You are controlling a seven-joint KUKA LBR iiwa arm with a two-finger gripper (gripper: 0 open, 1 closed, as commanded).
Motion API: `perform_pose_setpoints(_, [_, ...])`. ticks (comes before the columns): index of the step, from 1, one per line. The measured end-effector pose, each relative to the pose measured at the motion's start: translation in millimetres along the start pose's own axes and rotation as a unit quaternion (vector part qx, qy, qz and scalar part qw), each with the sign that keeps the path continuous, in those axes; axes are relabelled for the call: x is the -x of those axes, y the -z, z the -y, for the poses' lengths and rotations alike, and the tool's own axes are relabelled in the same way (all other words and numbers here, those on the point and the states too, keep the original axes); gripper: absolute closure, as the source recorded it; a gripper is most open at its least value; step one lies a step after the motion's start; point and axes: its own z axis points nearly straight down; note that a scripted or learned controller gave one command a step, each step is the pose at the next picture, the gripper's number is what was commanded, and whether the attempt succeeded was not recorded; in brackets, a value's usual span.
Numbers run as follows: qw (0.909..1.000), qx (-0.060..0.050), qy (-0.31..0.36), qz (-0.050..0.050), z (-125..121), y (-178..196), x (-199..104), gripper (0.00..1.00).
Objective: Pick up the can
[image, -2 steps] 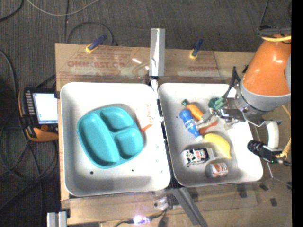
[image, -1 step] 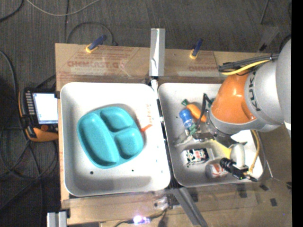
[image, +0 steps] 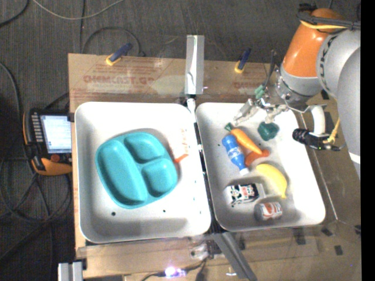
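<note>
The can lies untouched at the right bin's near edge, beside a banana. The pincer, fingers spread and empty, hovers at the far end; reach and grasp remain.

arm: gripper over far edge of right bin | right bin: can at near edge, banana, carrot, blue bottle, small carton, teal object | left bin: teal 3-compartment plate
</note>
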Motion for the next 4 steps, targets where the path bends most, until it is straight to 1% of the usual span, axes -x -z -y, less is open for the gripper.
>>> perform_pose_setpoints(1, [0.9984,0.0,0.057,0.0,3.8,12.2,23.1,0.0])
perform_pose_setpoints(2, [0.9997,-0.001,-0.023,-0.001,38.8,-56.9,58.5,0.0])
perform_pose_setpoints(3, [0.9943,0.001,0.106,-0.004,68.7,-81.5,73.8,0.0])
perform_pose_setpoints(4, [0.9999,-0.001,0.014,-0.007,39.2,-84.3,72.6,0.0])
